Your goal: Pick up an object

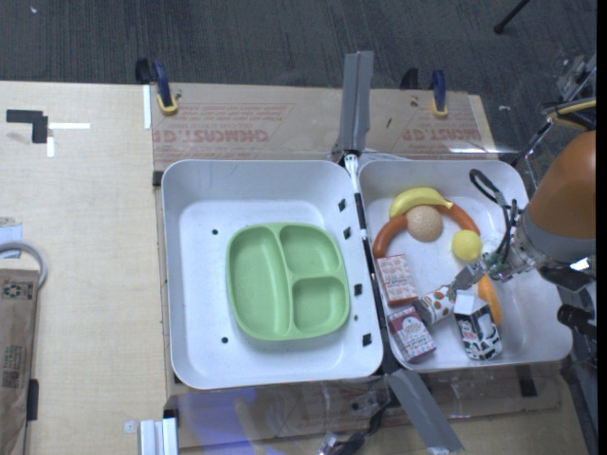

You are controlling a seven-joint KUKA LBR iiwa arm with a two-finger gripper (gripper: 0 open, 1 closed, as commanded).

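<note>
Gripper (477,278) down low in the right bin (531,349), arm (567,197) reaching in from the right, and whether it has closed on anything cannot be told from here. It sits among the clutter: a lemon (466,245) just above it, a cow-patterned carton (478,330) just below. Banana (421,200) and a tan ball (425,223) lie further back (close together). Over in the left bin (190,254), a green divided plate (287,281).

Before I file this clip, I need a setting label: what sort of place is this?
Most likely a robotics lab bench for pick tests: two white bins clamped side by side, a green divided plate in one, toy food like a banana in the other, the arm's gripper reaching in.
</note>
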